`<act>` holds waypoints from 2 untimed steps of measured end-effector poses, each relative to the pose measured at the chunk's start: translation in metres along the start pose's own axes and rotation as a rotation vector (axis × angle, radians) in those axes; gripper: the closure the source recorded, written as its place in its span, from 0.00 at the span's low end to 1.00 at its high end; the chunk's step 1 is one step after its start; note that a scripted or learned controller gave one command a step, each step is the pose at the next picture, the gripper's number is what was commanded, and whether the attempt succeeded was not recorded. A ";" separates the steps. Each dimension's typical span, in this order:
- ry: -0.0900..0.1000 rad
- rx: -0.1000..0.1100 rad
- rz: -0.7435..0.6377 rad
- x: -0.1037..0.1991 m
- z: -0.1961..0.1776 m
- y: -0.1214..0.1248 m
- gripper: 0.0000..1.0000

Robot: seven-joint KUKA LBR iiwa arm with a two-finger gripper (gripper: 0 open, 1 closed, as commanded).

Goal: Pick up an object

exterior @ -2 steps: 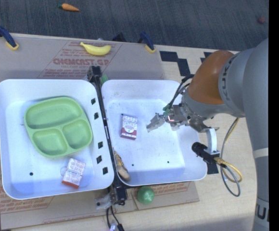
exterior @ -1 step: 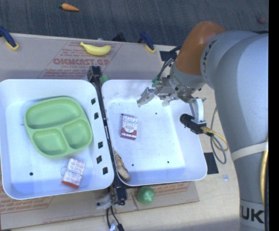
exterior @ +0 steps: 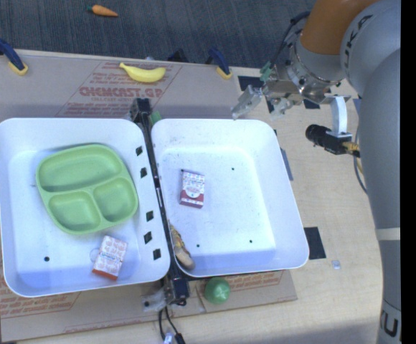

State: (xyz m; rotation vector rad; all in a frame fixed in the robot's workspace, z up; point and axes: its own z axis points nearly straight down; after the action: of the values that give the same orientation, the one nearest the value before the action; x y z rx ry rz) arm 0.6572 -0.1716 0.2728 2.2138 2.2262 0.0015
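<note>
Your gripper (exterior: 247, 104) hovers past the right bin (exterior: 283, 192) rim at one o'clock; you cannot tell how the claw is set. The likeliest target, a small red-and-white packet (exterior: 192, 188), lies flat mid-bin and may slip free. A tan object (exterior: 181, 253) hugs the seven-o'clock wall. The left bin (exterior: 7, 213) holds a green divided plate (exterior: 86, 187) and another packet (exterior: 110, 256).

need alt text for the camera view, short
A grey arm with an orange band reaches in from the right, its tool above the far rim of the right bin, which holds a small red box. The left bin holds a green divided tray and another box; a banana lies on the cardboard beyond.
</note>
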 end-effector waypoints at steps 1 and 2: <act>0.001 0.005 -0.001 0.036 0.182 -0.001 0.00; 0.002 0.005 -0.003 0.036 0.170 -0.001 1.00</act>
State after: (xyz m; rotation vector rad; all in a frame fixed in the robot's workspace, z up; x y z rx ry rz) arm 0.6569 -0.1357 0.1024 2.2136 2.2333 -0.0024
